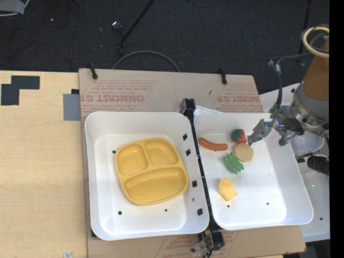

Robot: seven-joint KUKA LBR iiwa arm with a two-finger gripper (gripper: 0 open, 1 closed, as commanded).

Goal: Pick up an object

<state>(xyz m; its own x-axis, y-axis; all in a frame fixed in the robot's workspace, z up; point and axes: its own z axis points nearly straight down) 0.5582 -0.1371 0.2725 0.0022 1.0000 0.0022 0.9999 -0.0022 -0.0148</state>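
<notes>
Gripper poised at the upper right of the right bin, with the toy food lying to its lower left.

The grey two-finger gripper (271, 133) is seen over the right-hand shallow white plastic bin (293, 198), its two dark fingers spread apart with nothing between them. Just beside the left fingertip lie the round beige disc-shaped toy (244, 153) and the small red-and-green toy vegetable (238, 136), the nearest candidates. Further left is the orange-red toy sausage (213, 144), its long axis running roughly left to right. The green leafy toy (233, 163) touches the disc's lower left, and the yellow toy corn piece (227, 189) sits well apart below. The left-hand white bin (99, 208) bears a yellow divided plastic plate (151, 171). A short move down and left is judged sufficient.
</notes>
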